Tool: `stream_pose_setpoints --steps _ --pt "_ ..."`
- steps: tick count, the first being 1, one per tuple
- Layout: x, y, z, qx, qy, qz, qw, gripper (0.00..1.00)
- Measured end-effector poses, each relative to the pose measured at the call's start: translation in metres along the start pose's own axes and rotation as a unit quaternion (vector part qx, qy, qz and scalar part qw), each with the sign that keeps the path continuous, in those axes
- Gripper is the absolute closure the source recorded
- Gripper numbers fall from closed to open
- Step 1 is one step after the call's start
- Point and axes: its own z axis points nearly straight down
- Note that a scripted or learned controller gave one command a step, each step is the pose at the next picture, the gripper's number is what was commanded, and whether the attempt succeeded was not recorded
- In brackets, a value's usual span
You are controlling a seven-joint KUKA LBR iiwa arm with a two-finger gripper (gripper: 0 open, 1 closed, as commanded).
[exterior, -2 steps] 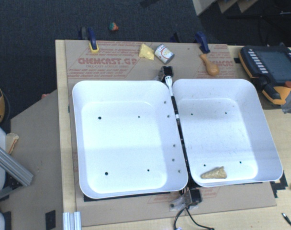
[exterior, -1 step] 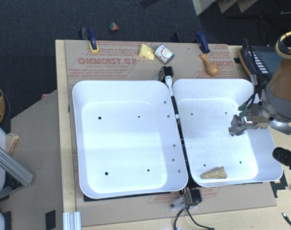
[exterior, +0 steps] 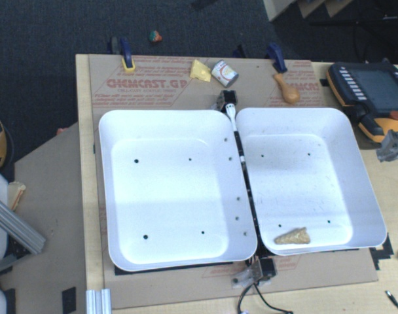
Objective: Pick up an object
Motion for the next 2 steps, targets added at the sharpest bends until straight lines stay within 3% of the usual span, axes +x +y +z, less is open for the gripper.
stream_pose_setpoints --steps 1,2 --pt "0.083 0.037 0.060 0.009 0.006 -0.007 0.9999 1.00" --pt "0.104 0.030 -0.102 -0.005 0.003 -0.006 1.0000 1.00"
